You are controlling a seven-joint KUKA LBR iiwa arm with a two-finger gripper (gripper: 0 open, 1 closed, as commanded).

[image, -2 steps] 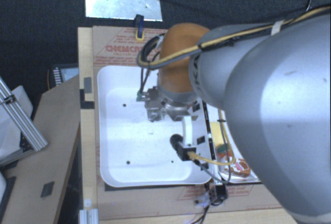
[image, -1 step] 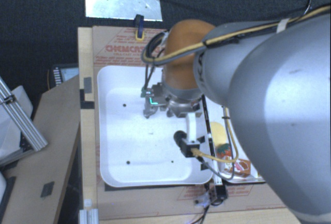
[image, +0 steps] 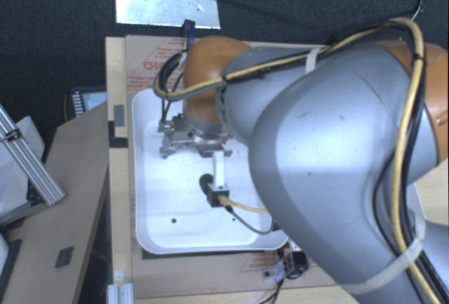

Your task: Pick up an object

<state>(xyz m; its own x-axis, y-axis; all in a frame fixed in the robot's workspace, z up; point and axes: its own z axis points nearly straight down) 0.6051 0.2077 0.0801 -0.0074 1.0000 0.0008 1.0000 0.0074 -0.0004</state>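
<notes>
Gripper [image: 191, 143] down in far part of left bin [image: 163, 225], open/closed state can't tell, target obj prob hidden under wrist, so imo nothing confirmed picked yet, grasp + lift left to do.

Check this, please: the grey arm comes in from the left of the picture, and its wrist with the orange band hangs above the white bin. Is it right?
One thing is wrong: the camera view shows the grey arm coming in from the right of the picture, not the left. The rest stands: its wrist with the orange band hangs above the white bin.
</notes>
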